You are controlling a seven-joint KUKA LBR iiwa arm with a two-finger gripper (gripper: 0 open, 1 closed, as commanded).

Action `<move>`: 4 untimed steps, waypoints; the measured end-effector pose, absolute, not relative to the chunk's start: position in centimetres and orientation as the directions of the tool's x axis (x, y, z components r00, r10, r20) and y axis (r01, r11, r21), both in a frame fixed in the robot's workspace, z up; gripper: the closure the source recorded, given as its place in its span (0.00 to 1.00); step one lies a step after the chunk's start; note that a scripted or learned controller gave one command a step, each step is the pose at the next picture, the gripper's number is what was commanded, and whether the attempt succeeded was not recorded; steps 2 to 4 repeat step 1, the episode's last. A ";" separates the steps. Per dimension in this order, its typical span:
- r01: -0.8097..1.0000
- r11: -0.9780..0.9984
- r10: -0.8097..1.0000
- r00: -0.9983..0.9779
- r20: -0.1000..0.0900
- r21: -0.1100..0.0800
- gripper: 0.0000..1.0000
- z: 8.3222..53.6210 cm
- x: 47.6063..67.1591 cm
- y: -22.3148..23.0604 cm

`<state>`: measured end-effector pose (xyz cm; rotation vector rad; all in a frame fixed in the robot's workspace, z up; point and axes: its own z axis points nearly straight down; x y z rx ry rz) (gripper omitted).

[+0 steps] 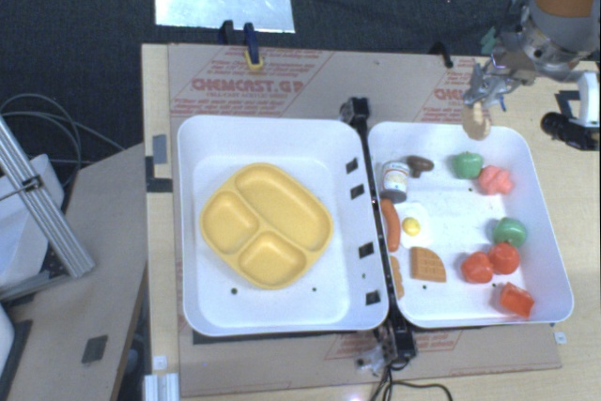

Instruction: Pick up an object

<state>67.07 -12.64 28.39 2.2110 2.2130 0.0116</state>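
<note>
The yellow plastic three-compartment plate (267, 223) sits mid-floor in the left shallow white bin (202, 300). Above the right shallow white bin's (549, 230) far rim, the two-finger gripper (480, 113) is clamped on a small tan, pear-shaped toy (477, 122) hanging below its fingertips. The hold looks shallow, so the toy could slip and fall near the rim.

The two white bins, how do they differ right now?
The left bin holds one yellow divided tray; the right bin holds many small toy foods. The claw hangs above the right bin's far rim, away from the left bin. Both are shallow and white.
</note>
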 end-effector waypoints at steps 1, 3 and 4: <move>1.000 0.009 1.000 -0.009 0.002 -0.002 1.00 21.5 66.8 -6.5; 1.000 0.009 1.000 -0.009 0.002 -0.002 1.00 21.5 66.8 -6.5; 1.000 0.009 1.000 -0.009 0.002 -0.002 1.00 21.5 66.8 -6.5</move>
